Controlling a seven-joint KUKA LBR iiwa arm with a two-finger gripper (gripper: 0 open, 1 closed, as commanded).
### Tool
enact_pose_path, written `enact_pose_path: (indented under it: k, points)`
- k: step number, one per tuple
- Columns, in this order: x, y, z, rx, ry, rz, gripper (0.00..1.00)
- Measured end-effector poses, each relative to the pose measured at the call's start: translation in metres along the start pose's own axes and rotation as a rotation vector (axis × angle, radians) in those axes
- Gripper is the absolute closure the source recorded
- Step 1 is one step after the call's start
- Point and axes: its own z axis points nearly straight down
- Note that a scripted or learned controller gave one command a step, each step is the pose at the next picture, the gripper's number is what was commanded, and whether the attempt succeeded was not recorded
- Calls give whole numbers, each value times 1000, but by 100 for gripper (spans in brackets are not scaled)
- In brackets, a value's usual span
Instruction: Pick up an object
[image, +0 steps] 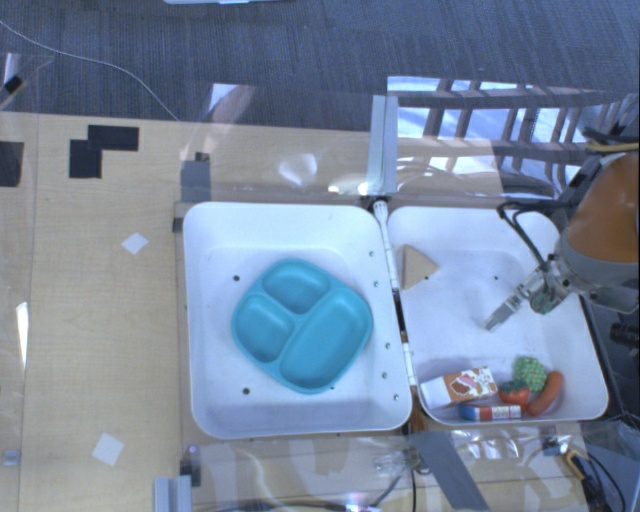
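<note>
A grey arm with an orange band reaches in from the right, its claw (503, 316) poised over the bare white floor of the right-hand bin (450, 235). Whether the claw is open or closed cannot be told from this angle; only a slim grey tip shows, pointing down and to the left, with nothing visibly held.

Below the claw, along the near wall of the same bin, lies a small cluster of toy groceries. A small orange-and-white carton (470, 384) sits below and slightly left of the claw. Directly beneath that lies a flat tube with red and blue ends (491, 412). Below and to the right of the claw sit a green bumpy vegetable (531, 373), a red tomato-like piece (514, 395) and an orange-brown sausage shape (546, 394), packed close together. All are apart from the claw.

Up and to the left of the claw, a tan wedge (416, 266) rests against the bin's left wall.

Farther left, across the divider, the left-hand bin (210, 400) holds a teal three-compartment plate (302, 325), lying flat. Both bins sit on a pale wooden counter (90, 330).
</note>
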Motion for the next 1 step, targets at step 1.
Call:
enact_pose_path:
  k: [1]
  points:
    - [50, 113, 1, -4, 2, -173, 0]
